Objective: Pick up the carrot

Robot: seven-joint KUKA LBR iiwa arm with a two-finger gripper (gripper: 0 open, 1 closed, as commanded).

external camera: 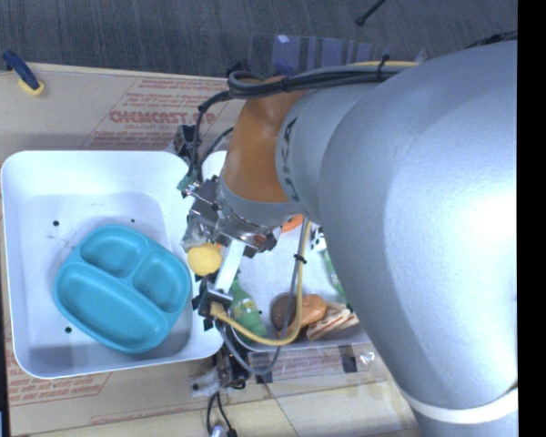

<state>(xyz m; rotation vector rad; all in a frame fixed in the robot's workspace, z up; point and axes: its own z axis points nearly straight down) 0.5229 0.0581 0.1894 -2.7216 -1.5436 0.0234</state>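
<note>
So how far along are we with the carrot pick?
Done: the arm is down over the right bin. In hand: nothing I can confirm, since the wrist hides the grasp. An orange piece, possibly the carrot, shows beside the wrist. Left: a confirmed grip and lift.

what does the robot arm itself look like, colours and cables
The arm is a bulky, smooth, rounded grey shell. An orange band sits above the wrist. Black cables run over the top of that band, and a yellow cable loops down below the wrist.
</note>
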